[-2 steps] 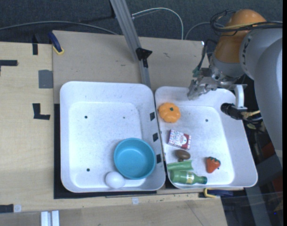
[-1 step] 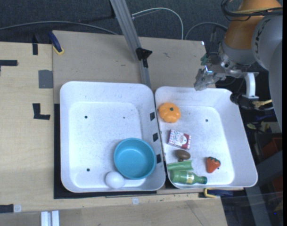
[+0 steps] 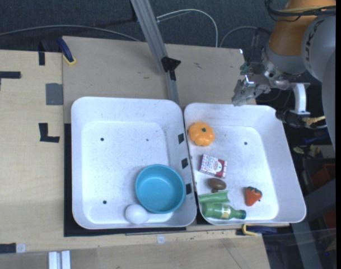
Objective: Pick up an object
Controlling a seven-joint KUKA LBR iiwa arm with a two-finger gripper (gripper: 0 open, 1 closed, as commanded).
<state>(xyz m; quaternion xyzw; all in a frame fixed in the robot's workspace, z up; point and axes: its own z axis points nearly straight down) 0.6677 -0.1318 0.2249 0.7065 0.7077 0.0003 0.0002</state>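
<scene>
**Operator:** Camera view, status check. Report end-effector position.

**Technician:** The gripper (image 3: 243, 93) hangs over the far rim of the right bin (image 3: 282, 144), near that bin's upper corner. The grey arm (image 3: 304, 38) with its orange band enters from the right. Whether the fingers are apart or together cannot be told at this resolution. Nothing is seen between them.

**Operator:** List contents of the right bin.

**Technician:** An orange pumpkin (image 3: 201, 134) lies near the far left corner. Below it sits a red-and-white carton (image 3: 213, 166), then a brown oval item (image 3: 217, 184) just beside the carton's lower edge. At the near edge lies a green bottle (image 3: 223, 210) on its side, with a flat green piece (image 3: 214, 196) touching it from above. A red strawberry (image 3: 252, 195) rests to the right, apart from the bottle. All items are well apart from the gripper.

**Operator:** Left bin?

**Technician:** The left bin (image 3: 92, 116) holds a blue bowl (image 3: 159, 188), upright, near the front right corner. A white ball (image 3: 136, 213) touches the bowl's lower left rim.
</scene>
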